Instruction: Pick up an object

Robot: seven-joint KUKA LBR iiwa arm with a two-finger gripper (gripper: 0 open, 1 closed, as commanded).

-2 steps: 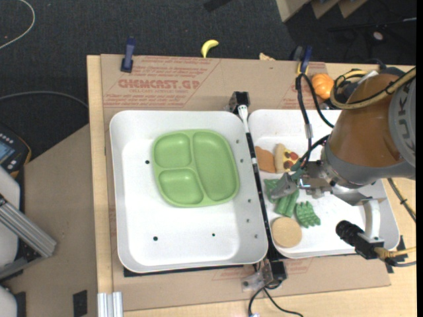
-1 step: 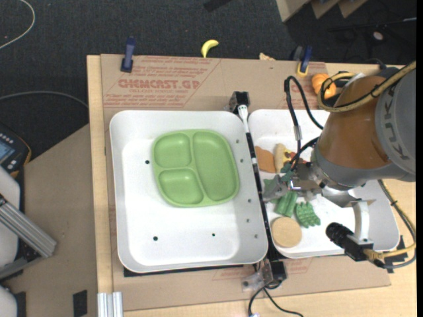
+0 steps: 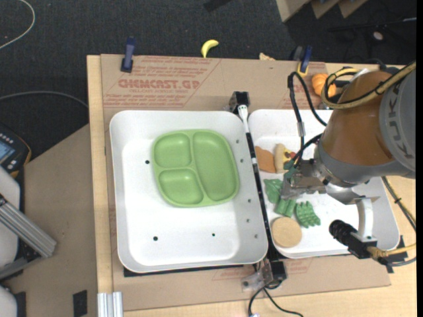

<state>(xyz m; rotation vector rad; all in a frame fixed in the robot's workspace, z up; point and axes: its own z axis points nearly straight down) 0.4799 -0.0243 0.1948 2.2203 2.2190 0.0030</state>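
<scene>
At the left you see the left bin (image 3: 132,197), and in it lies a green plate (image 3: 195,168) with three compartments, a little toward the far side of the bin. Between the two bins runs a black bar (image 3: 253,167) along their shared edge.

In the right bin (image 3: 291,119) the objects lie near its left wall. Farthest is a tan piece like bread (image 3: 265,158), and just beside it on the right is a small yellow and red piece (image 3: 284,154). Nearer to you are green pieces (image 3: 277,197), and one bumpy green object (image 3: 307,214) lies just right of them. Nearest is a round tan disc (image 3: 287,232).

The gripper (image 3: 295,185) hangs right above the green pieces, at their far right side. You cannot tell if it grips anything, because the wrist hides the tips. The arm (image 3: 360,134) covers the right part of this bin.
</scene>
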